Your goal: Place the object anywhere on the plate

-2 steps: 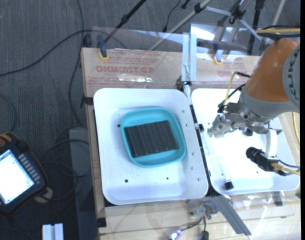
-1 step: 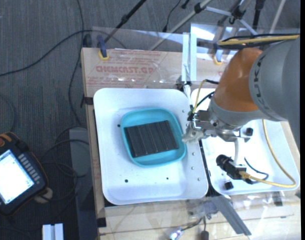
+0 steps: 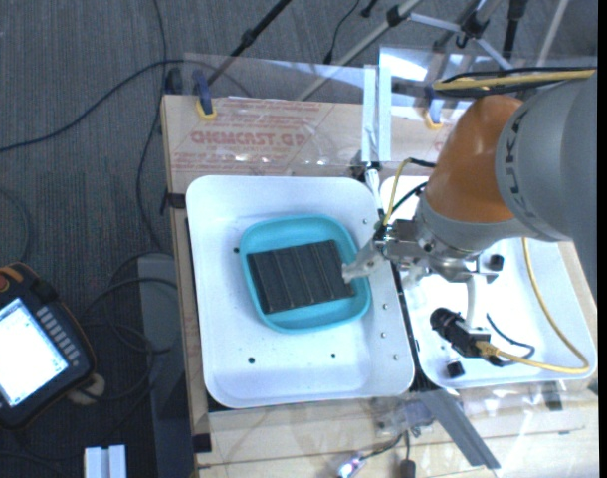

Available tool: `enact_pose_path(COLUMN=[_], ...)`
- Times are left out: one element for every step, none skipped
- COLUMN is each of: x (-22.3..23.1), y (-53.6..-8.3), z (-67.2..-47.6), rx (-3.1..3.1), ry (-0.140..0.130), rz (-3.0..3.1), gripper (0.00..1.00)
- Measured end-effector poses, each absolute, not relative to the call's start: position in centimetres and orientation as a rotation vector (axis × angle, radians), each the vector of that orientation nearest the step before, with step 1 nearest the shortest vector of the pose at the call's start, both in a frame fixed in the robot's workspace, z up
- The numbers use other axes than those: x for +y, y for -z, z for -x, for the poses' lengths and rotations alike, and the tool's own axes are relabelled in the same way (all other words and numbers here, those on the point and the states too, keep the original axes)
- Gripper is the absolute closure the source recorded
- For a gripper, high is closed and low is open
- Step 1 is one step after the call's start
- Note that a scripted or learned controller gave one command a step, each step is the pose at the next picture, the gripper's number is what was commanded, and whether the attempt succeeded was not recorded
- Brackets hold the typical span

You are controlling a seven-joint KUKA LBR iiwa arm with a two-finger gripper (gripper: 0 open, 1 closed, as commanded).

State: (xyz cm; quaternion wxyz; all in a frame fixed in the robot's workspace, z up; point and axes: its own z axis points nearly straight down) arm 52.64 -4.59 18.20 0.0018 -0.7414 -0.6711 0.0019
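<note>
A dark grey ribbed slab (image 3: 299, 277) lies flat on the teal plate (image 3: 256, 242), covering most of it. The plate sits in the middle of the left white bin (image 3: 219, 361). My gripper (image 3: 359, 265) hangs low over the plate's right rim, right at the slab's right edge. The arm's grey and orange body hides the gripper's upper part, and I cannot make out whether it touches the slab.
The right white bin (image 3: 562, 307) lies under the arm. A small black piece (image 3: 455, 369) rests near that bin's front left corner. A cardboard sheet (image 3: 254, 137) stands behind the bins. The bins' shared wall runs just right of the gripper.
</note>
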Motion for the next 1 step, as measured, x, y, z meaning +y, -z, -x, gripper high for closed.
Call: enact_pose_path(x=[-9.24], y=[-18.19], z=[-57.74], rx=[-2.195], ry=[-0.005], rz=[2.244], gripper=[0.0])
